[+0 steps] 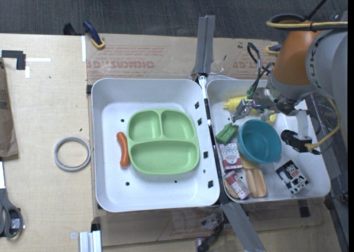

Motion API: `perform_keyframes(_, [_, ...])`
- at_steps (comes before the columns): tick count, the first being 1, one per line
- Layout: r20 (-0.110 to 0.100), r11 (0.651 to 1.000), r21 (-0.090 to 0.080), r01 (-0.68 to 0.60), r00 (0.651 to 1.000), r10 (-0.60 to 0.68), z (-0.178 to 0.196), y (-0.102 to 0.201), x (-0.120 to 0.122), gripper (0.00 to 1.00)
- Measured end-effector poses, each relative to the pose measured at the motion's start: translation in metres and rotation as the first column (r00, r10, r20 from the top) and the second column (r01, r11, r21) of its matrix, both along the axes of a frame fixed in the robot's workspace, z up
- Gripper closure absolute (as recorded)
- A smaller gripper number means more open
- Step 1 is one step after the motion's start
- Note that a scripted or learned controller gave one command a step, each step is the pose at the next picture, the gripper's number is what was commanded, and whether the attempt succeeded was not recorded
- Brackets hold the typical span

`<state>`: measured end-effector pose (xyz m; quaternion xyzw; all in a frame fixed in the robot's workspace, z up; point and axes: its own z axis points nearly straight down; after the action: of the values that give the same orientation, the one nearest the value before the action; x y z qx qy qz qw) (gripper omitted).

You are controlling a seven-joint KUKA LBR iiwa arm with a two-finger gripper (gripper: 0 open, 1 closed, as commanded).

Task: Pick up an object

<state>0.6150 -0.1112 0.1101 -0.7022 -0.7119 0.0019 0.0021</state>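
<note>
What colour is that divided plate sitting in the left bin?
Light green: the divided plate shows plainly in the camera view.

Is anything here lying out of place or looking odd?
Mostly the orange toy hot dog: it lies loose in the left bin, beside the green divided plate, not on it. The right bin is just crowded.

Colours across the 2 white bins [102, 134]

Pale green divided plate [163, 141]; orange sausage-shaped toy [123, 149]; teal bowl [260, 140]; yellow toy [235, 102]; dark green piece [226, 133]; black-and-white patterned block [291, 176]; tan wooden pieces [256, 181]; grey arm [326, 60] with orange band [292, 51].
</note>
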Motion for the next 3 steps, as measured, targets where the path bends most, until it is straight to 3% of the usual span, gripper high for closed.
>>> perform_keyframes(1, [0.018, 1.000, -0.005, -0.031, 0.999, 0.031, -0.014, 0.006, -0.019, 0.00])
perform_keyframes(2, [0.020, 0.980, -0.005, -0.198, 0.980, 0.198, -0.013, 0.011, -0.038, 0.00])
perform_keyframes(3, [0.019, 0.988, -0.002, -0.153, 0.988, 0.153, -0.014, 0.006, -0.042, 0.00])
